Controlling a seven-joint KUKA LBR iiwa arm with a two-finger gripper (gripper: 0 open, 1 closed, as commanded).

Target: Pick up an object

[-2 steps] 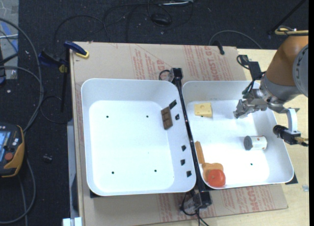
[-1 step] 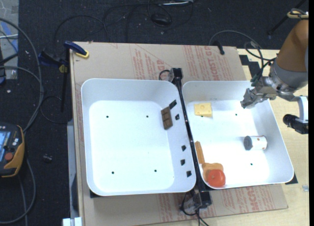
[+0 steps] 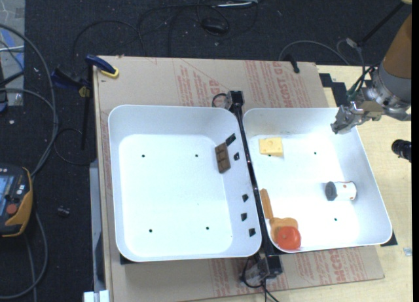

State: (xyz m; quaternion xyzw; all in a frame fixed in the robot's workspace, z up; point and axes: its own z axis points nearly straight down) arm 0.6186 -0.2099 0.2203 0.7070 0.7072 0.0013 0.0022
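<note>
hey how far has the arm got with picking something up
Nothing looks picked up yet. The gripper hovers over the right bin's far corner, nothing visible between its fingers. The yellow block, the white cylinder and the orange-handled red piece all lie in that bin; a brown bar lies in the left bin. Reaching, grasping and lifting remain.

Dark speckled carpet (image 3: 59,12) strewn with black cables (image 3: 154,16) surrounds the bench.

Both bins white: left bin (image 3: 131,127), right bin (image 3: 308,120). Brown block (image 3: 222,158) in left. Right has yellow cheese wedge w/ holes (image 3: 271,147), white cylinder w/ dark grey end (image 3: 341,190), red tomato (image 3: 287,236) on orange-tan handled piece (image 3: 273,214). Arm grey, orange band (image 3: 399,48). Tan cardboard (image 3: 196,81) w/ red print.
</note>
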